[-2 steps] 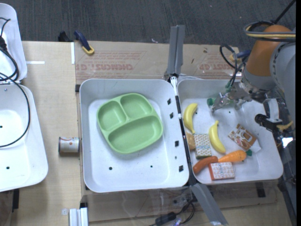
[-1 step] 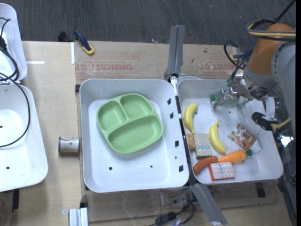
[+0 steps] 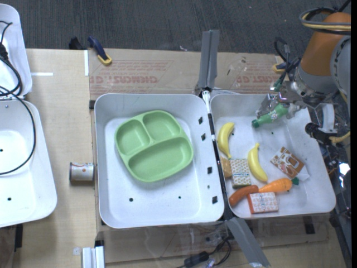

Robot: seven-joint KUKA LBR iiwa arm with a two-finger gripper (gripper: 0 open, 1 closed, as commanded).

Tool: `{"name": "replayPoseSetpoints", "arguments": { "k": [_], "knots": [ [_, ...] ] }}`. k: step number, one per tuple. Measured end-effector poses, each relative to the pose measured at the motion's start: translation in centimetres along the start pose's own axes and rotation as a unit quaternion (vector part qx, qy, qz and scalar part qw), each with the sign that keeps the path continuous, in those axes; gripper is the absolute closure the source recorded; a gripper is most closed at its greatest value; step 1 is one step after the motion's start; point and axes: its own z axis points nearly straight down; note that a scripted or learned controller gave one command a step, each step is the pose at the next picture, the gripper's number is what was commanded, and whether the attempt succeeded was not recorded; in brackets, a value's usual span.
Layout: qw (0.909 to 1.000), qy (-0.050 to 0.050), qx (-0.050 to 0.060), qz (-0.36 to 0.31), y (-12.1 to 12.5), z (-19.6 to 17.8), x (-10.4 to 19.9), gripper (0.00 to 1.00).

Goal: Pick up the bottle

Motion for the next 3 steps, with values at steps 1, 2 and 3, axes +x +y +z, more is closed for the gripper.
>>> {"name": "replayPoseSetpoints", "arguments": {
  "k": [1, 2, 3],
  "knots": [
    [0.9999, 0.000, -0.001, 0.013, 0.1, 4.3, -1.9, 0.00],
    [0.9996, 0.000, -0.001, 0.027, 0.1, 4.2, -1.6, 0.00],
    [0.9997, -0.001, -0.001, 0.026, 0.1, 3.3, -1.6, 1.00]
  ]
}}
